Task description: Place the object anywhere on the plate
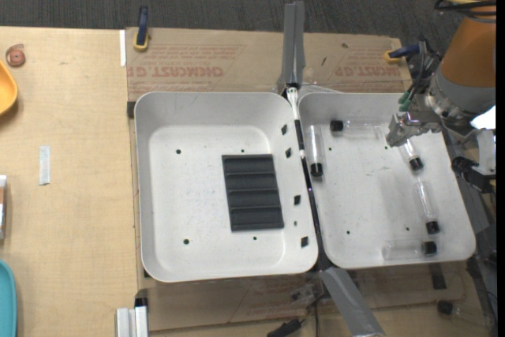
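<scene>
The gripper (401,130) is hung over the right bin's (371,245) back edge. Its opening cannot be told. Clear tubes (422,197) lie below, presumably awaiting pickup.

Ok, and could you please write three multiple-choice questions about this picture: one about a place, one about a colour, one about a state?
1. Where is the dark ribbed plate?
A. in the left bin
B. in the right bin
C. on the cardboard

2. What colour are the caps of the clear tubes?
A. red
B. black
C. white

3. How do the clear tubes rest?
A. standing upright
B. lying on their sides
C. stacked on the plate

Answers:
1. A, the plate lies flat near the middle of the left bin's floor.
2. B, each tube ends in a small black cap.
3. B, the tubes lie flat and scattered on the floor of the right bin, below the gripper.
</scene>
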